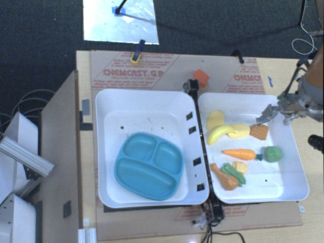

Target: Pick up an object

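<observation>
The right bin (291,186) holds several toy foods: a yellow banana (221,132), a pale yellow fruit (215,118), a brown block (259,132), an orange carrot (240,154), a green ball (273,154) and a brown drumstick (224,177) beside small green and yellow pieces (236,169). My gripper (277,116) hangs at that bin's far right corner, just above and right of the brown block. Its fingers are spread open, with nothing between them.
The left bin (109,110) holds a blue divided plate (149,165). An orange block (201,77) lies on the cardboard behind the bins. A black clip divider (198,135) runs between the two bins. Cables trail at the far right.
</observation>
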Controlling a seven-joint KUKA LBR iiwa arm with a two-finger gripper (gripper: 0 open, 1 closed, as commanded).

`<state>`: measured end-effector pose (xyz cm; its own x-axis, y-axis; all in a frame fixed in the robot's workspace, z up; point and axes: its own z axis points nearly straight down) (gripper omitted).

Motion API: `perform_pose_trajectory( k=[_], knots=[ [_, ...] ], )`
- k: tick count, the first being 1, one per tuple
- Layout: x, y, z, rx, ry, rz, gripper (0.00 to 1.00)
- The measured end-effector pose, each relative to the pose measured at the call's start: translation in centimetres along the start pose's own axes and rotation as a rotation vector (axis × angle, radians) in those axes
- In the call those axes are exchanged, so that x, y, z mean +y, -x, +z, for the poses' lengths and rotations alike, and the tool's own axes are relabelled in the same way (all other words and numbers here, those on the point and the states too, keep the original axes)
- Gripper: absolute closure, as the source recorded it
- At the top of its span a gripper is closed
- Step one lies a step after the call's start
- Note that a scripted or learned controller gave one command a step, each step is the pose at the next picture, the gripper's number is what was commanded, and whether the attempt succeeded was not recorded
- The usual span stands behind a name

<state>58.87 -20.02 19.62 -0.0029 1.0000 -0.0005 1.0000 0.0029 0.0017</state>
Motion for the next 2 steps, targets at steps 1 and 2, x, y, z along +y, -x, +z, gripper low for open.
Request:
perform_pose_trajectory(
  k=[1,2],
  knots=[
    [-4.2,-5.2,11.7,0.004,-0.006,-0.001,0.0],
    [-10.5,-8.0,11.2,0.003,-0.006,0.002,0.0]
  ],
)
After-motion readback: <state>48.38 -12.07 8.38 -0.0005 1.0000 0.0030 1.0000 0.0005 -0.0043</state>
